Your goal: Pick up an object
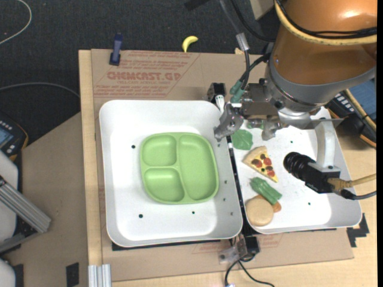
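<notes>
Right now the arm (326, 34) is reaching in from the right and hanging over the far left corner of the right bin (338, 220). Both bins are sitting on a cardboard sheet (143, 76) with red print. The left bin (119, 220) is lying just beside the right one with their edges touching, and it is carrying a green divided plate (178, 167) in its middle.

The gripper (245, 124) is hovering by the seam between the bins, right over a green round piece (242, 140). I can't tell from this angle whether it is released or clenched, or touching that piece.

The pickable stuff is all lying in the right bin's left half. A tan cookie (258, 213) is sitting at the near edge, with a green stick (266, 190) touching its far side. A pizza slice (261, 162) is lying between the stick and the round piece.

A blue clip (115, 49) is sitting on the sheet's far edge, and a small yellow piece (190, 42) is lying just beyond it.
</notes>
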You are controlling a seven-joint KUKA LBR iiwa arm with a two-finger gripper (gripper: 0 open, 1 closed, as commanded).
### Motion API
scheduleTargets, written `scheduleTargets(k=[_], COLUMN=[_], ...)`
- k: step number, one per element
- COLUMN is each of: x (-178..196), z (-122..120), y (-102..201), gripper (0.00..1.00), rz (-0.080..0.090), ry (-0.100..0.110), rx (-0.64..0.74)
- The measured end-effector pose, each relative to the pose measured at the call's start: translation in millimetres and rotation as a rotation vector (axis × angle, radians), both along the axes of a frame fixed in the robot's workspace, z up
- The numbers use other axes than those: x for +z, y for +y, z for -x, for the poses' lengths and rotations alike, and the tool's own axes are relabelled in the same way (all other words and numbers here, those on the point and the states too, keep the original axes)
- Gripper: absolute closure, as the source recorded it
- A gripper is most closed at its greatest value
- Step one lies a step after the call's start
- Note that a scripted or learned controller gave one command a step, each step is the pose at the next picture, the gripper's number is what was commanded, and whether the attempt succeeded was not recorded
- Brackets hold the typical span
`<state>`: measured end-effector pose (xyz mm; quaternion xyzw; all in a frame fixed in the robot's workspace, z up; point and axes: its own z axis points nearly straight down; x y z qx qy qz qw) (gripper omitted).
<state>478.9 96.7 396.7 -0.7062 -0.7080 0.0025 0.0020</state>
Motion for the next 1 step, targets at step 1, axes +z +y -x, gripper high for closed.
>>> scheduleTargets(k=[1], x=[6.3], z=[-0.5], y=[12.4], gripper=[0.00], rz=[-0.001], ry=[-0.008], rx=[-0.001])
